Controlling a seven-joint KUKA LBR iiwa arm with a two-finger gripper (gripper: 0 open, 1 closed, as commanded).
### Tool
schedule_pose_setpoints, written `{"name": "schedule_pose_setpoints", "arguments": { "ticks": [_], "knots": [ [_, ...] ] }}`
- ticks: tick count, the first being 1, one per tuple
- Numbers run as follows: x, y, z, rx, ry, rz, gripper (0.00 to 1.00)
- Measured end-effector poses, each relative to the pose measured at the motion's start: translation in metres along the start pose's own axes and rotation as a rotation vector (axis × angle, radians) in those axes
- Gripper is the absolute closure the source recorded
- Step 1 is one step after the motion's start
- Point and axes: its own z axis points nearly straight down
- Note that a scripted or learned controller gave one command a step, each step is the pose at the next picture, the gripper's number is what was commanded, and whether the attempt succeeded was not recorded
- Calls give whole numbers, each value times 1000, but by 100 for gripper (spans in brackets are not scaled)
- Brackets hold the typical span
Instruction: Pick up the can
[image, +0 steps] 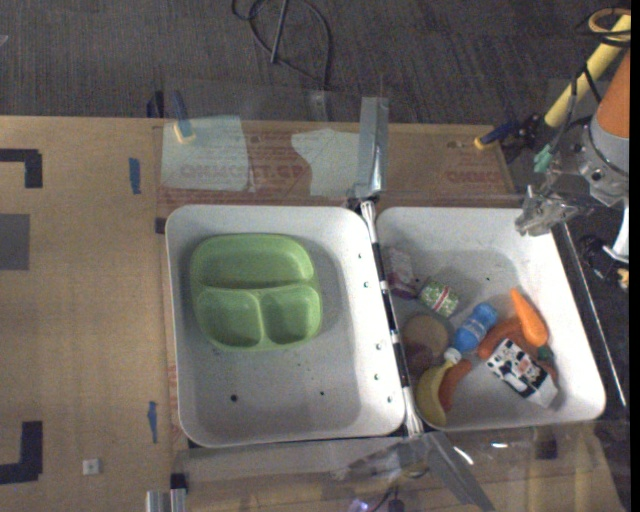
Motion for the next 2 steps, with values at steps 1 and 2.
{"name": "schedule_pose_setpoints", "arguments": {
  "ticks": [1,2],
  "knots": [
    [-50,-84,-26,5,2,-45,100],
    [-61,-49,-6,1,0,-62,100]
  ]
}}
